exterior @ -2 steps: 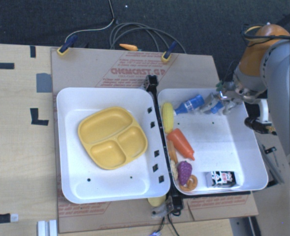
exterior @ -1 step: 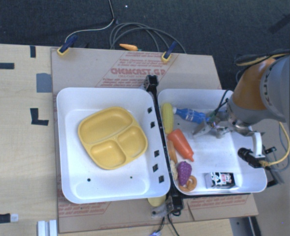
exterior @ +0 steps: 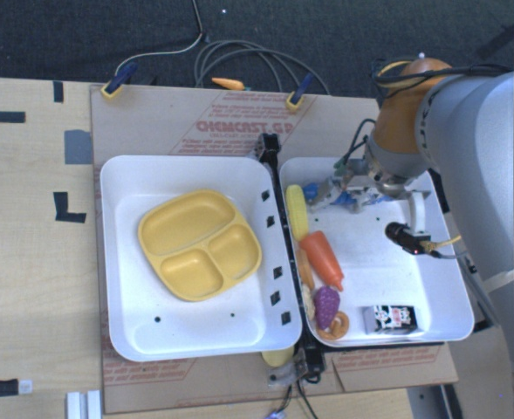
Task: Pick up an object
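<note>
Because the pincer (exterior: 348, 190) hung near the corn (exterior: 297, 211), its grip too blurry to tell, it might have knocked the corn aside.

Glossy white plastic bins (exterior: 117, 234), matt yellow plastic tray (exterior: 199, 243), matt brown cardboard sheet (exterior: 230, 125), smooth plastic-looking carrot (exterior: 323, 258).

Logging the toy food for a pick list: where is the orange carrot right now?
The carrot lies in the right bin, near its left wall, between the corn above and the purple grapes below.
</note>
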